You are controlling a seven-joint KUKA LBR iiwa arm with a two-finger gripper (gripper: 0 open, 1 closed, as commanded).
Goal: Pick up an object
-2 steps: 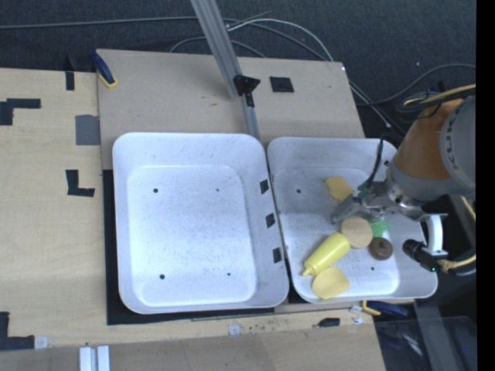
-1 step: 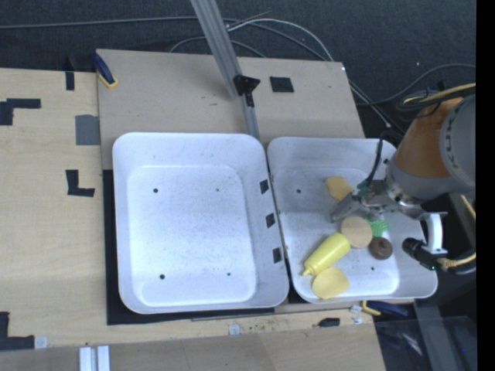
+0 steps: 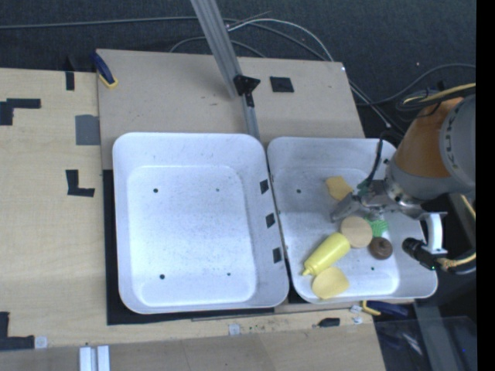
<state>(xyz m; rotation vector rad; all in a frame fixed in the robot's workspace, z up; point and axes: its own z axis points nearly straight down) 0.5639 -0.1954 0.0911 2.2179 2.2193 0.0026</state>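
we look down at a slant on two shallow white bins set side by side on a bench: the left bin (image 3: 189,222) and the right bin (image 3: 302,161), their inner rims touching along the middle. the grey arm (image 3: 433,157), with its orange band, enters from 3 o'clock and reaches over the right bin, its gripper (image 3: 357,201) low near that bin's centre. we cannot tell from this view how the jaws stand, since the wrist and the objects below crowd that spot. all loose objects lie in the right bin. a small yellow piece (image 3: 337,186) sits at about 10 o'clock of the gripper, just beside it. a round tan object (image 3: 356,231) lies at 6 o'clock of the gripper, close under it; whether the two touch we cannot tell. a green object (image 3: 379,227) shows partly at the tan object's 3 o'clock, and a dark brown round object (image 3: 380,247) lies at its 4 o'clock, near the bin's right wall. a yellow bottle (image 3: 326,253) lies on its side, tilted, at 7 o'clock of the tan object and touching it, its cap end pointing toward 8 o'clock. a yellow rounded piece (image 3: 331,284) rests at 6 o'clock of the bottle, just beside it, near the front rim. a grey metal pole (image 3: 220,41) slants in from 12 o'clock toward the gap between the bins.
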